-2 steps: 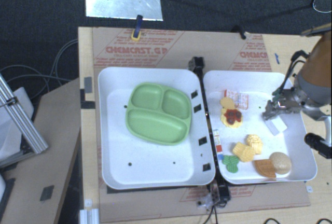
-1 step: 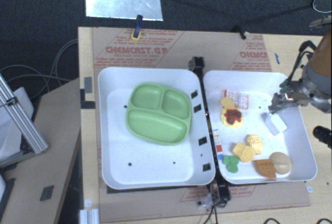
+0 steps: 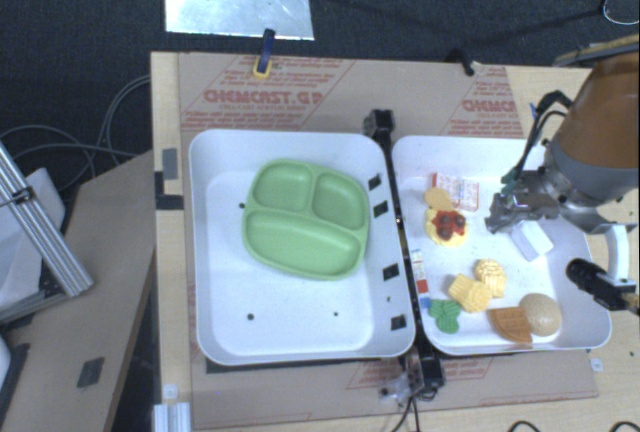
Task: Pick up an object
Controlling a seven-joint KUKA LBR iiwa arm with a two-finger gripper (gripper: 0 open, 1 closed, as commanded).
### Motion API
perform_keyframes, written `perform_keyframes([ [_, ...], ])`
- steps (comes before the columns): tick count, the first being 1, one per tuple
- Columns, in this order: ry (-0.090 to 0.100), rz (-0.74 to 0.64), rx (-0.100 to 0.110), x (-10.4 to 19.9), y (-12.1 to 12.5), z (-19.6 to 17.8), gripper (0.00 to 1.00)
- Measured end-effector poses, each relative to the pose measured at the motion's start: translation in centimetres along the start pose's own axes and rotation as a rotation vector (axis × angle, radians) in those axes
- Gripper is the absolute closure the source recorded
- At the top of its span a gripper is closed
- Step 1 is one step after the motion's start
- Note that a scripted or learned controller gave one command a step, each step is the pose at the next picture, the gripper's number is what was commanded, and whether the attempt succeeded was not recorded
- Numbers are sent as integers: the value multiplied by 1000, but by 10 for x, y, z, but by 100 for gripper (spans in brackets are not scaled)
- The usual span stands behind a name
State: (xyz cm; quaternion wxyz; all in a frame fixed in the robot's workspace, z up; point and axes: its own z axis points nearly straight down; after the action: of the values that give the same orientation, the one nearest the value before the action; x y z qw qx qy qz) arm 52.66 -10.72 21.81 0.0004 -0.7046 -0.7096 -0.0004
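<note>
The gripper (image 3: 508, 212) hangs low over the right bin (image 3: 590, 265), toward its 3 o'clock side, and whether it is parted or closed cannot be told. The toy foods lie apart from it: a red-and-yellow piece (image 3: 447, 225) at its 9 o'clock, yellow corn pieces (image 3: 478, 284) at 7 o'clock, a bread roll (image 3: 541, 312) at 5 o'clock. The left bin (image 3: 215, 220) holds a green divided plate (image 3: 305, 218) at its centre.
</note>
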Motion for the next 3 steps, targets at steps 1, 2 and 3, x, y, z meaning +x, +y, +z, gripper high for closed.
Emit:
perform_keyframes([
  [1,0,-2,-1,51,0,6,100],
  [2,0,-2,-2,101,-7,11,100],
  [3,1,-3,1,146,-23,9,100],
])
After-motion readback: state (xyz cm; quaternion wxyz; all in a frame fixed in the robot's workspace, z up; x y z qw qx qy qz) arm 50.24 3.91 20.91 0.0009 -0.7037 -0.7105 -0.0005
